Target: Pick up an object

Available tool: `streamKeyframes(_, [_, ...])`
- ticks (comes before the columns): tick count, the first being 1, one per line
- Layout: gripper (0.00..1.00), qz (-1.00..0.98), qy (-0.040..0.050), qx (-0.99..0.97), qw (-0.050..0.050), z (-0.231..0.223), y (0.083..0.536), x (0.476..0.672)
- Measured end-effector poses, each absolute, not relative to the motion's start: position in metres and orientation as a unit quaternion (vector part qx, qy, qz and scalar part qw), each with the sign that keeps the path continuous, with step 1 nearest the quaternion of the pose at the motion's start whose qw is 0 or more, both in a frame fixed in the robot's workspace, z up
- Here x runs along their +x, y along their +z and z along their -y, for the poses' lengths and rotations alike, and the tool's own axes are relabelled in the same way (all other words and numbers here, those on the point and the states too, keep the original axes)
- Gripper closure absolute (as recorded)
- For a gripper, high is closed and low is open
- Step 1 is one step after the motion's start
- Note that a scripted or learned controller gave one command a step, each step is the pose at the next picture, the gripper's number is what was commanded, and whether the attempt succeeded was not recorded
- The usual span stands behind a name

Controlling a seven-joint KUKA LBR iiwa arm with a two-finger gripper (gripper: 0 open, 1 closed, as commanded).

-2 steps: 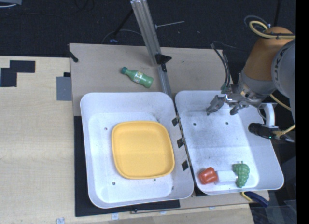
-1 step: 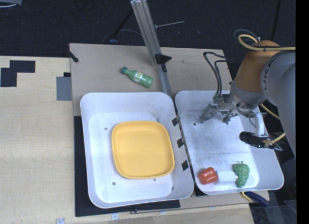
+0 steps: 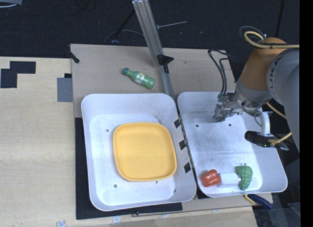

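Red pepper (image 3: 211, 177) and broccoli (image 3: 244, 175) lie below the claw (image 3: 221, 113), whose grip I cannot tell.

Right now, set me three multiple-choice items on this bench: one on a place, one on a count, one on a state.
1. Where does the yellow plate lie?
A. In the left bin
B. In the right bin
C. On the bench behind the bins

2. How many things lie in the right bin?
A. None
B. Two
C. Four

3. How is the green bottle resting?
A. Upright in the left bin
B. On its side on the bench
C. Held in the claw

Answers:
1. A, the plate fills the middle of the left bin.
2. B, a red piece and a green piece lie near its front edge.
3. B, it lies flat on the bench behind the left bin, far from the claw.
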State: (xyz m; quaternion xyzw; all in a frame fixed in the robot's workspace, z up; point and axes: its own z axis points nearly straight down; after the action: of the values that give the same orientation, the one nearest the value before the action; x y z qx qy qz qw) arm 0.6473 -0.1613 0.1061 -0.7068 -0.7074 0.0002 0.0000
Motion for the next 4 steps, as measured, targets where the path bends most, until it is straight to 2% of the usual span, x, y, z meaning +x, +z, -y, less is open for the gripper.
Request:
streamKeyframes(1, [1.00, 0.707, -0.0008, -0.707, -0.001, 0.167, 0.150, 0.650])
streamKeyframes(2, [1.00, 0.707, -0.0010, -0.707, -0.002, 0.168, 0.198, 0.642])
streamKeyframes(3, [1.00, 0.707, -0.0011, -0.707, -0.002, 0.169, 0.248, 0.642])
streamKeyframes(4, [1.00, 0.708, -0.0001, -0.706, 0.001, 0.122, 0.236, 0.625])
